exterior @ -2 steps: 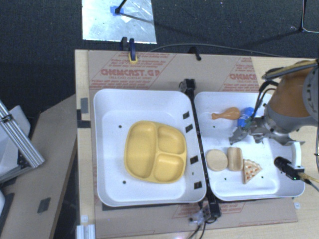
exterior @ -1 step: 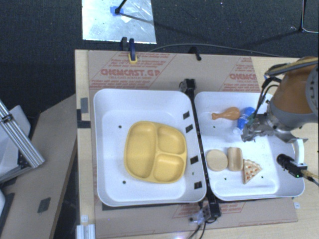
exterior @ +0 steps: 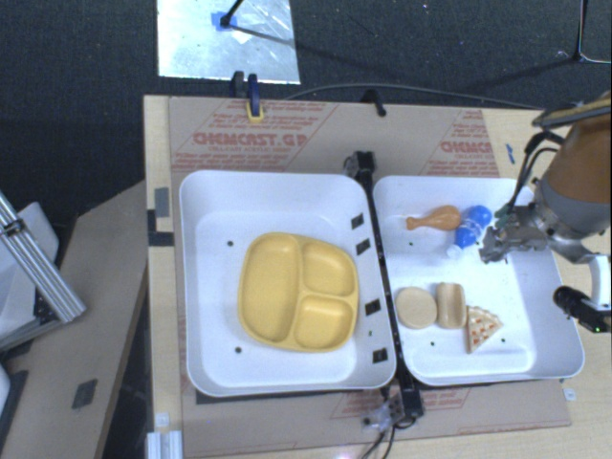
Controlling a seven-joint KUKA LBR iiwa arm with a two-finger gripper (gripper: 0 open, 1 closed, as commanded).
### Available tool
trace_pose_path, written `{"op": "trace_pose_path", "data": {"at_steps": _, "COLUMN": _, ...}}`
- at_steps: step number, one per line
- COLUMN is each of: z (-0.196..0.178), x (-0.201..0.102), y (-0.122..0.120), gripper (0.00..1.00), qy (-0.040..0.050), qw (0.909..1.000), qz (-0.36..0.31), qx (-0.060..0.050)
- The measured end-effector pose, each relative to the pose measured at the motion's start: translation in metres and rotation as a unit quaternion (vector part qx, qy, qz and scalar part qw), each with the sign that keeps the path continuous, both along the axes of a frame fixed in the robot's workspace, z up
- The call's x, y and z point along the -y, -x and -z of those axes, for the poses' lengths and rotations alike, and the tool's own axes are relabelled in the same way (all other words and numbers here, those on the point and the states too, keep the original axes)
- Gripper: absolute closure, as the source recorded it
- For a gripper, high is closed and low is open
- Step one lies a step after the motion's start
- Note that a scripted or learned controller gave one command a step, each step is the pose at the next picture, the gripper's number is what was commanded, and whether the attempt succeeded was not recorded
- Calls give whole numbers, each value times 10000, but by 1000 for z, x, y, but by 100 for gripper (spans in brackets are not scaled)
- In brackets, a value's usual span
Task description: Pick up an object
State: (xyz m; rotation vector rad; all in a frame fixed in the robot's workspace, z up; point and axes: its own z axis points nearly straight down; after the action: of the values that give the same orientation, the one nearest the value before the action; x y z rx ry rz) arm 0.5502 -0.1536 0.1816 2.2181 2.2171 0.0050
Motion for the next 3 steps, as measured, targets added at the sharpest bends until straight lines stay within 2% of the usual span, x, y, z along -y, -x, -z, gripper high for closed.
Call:
{"op": "trace_pose_path", "data": {"at_steps": 1, "z": -54, "x": 1, "y": -2, "gripper": 100, "qy": 3, "qw": 10000, "qz": -23, "qx": 8}}
{"op": "trace_pose_path", "data": {"at_steps": 3, "z": -71, "x": -105, "y": -8, "gripper": 100, "qy": -17, "qw": 10000, "qz": -54, "qx": -15}}
